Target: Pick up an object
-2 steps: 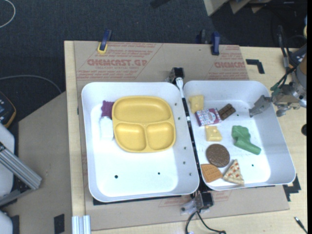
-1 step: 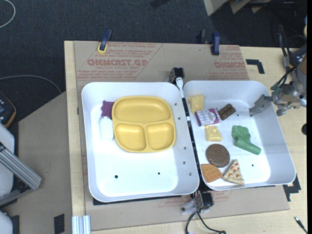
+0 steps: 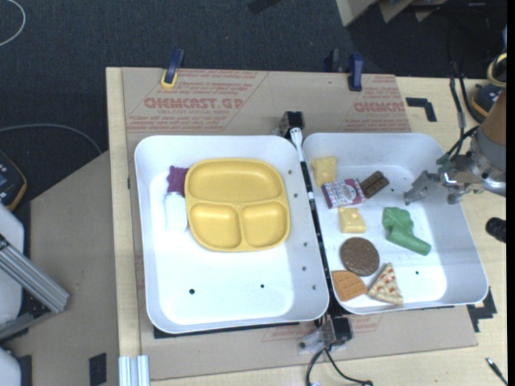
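Spanning most of the view, the worktop (image 3: 241,95) carries two shallow white bins side by side. At nine o'clock sits the left bin (image 3: 233,304), and in its upper half lies a yellow divided tray (image 3: 237,203), with a purple piece (image 3: 175,178) and a white piece (image 3: 175,212) just beside the tray's nine o'clock edge. At three o'clock sits the right bin (image 3: 451,272), holding the small things to pick from. A green toy (image 3: 403,230) lies near its middle. A brown round cookie (image 3: 359,256) lies at seven o'clock from that toy. A pizza slice (image 3: 386,285) and an orange cracker (image 3: 348,285) lie at the bin's six o'clock edge, close to each other. A pink-and-white packet (image 3: 342,192) lies at the bin's ten o'clock, a dark chocolate piece (image 3: 373,184) just beside it at three o'clock. One pale cheese piece (image 3: 325,170) lies at twelve o'clock from the packet, another (image 3: 352,219) at six o'clock from it. The grey arm reaches in from three o'clock; its gripper (image 3: 438,190) hangs over the right bin's two o'clock corner, jaws spread apart with nothing between them, well apart from the green toy.
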Action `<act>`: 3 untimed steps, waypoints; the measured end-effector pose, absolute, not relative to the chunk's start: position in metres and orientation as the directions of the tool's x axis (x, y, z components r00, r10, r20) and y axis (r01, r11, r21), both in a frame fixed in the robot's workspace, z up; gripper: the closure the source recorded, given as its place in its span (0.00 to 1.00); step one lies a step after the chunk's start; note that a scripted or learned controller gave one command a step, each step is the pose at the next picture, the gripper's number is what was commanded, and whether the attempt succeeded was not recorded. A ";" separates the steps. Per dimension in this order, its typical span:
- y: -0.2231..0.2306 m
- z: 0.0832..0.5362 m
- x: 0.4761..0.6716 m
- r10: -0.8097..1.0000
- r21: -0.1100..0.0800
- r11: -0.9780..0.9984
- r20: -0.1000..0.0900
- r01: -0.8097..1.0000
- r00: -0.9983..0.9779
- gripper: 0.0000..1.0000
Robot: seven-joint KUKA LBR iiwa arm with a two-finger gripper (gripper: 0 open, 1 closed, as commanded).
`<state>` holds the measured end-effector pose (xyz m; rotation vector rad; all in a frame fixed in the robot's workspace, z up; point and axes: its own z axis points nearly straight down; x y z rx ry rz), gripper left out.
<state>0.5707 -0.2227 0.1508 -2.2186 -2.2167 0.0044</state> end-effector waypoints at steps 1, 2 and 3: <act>-0.221 0.108 0.570 1.000 -0.005 0.001 0.005 1.000 -0.001 0.00; -0.216 0.085 0.572 1.000 -0.002 0.004 0.010 1.000 -0.004 0.00; -0.218 0.096 0.572 1.000 0.002 0.003 0.004 1.000 -0.003 1.00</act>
